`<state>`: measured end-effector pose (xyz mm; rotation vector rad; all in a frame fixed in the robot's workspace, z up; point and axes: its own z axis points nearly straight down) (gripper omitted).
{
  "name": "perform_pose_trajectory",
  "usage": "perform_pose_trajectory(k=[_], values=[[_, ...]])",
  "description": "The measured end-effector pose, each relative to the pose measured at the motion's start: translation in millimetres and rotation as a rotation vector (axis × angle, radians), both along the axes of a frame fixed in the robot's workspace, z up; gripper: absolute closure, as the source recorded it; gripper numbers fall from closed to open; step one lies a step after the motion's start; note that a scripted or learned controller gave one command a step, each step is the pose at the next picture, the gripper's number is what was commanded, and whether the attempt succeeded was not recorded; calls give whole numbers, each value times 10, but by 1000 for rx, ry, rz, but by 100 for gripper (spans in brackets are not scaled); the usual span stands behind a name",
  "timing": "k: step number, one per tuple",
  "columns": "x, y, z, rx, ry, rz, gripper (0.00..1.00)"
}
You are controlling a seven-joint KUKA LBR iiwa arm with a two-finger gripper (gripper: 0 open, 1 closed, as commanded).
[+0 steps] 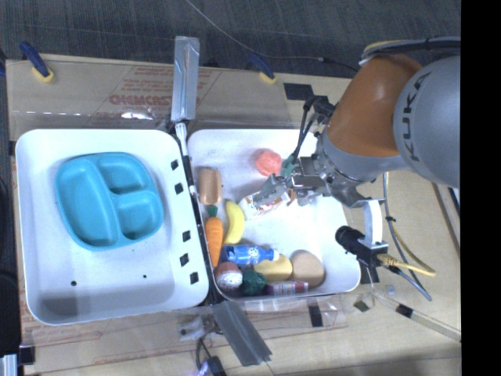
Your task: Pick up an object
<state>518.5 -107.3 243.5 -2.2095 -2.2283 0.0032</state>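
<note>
I see my gripper [275,190] low in the right bin [329,233], but I can't tell what it has. The banana [234,221] lies just beside it, light, smooth, firm; I'd pinch its middle. Beyond sits a carrot [214,240]. The far bin [47,272] holds a blue tray [109,198].

A teal divided plate [109,198] lies in the left white bin [47,288], toward its upper left. A grey metal bar [185,77] stands at the top of the divider between the two bins, and a second grey bar [243,335] lies at the divider's lower end. Two blue clamps [35,59] [261,65] grip the upper edge of the table [438,304], which is covered with brown cardboard [102,92]. A thin cable [203,18] crosses the dark floor [94,6] at the top of the frame.
</note>
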Motion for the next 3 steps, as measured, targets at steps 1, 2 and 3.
perform_pose_trajectory(k=[1, 2, 3], values=[[711, -422, -1413, -2, -4, 177, 0], [1083, -569, -1513, -1, -3, 30, 0], [1100, -649, -1508, -1, -5, 247, 0]])
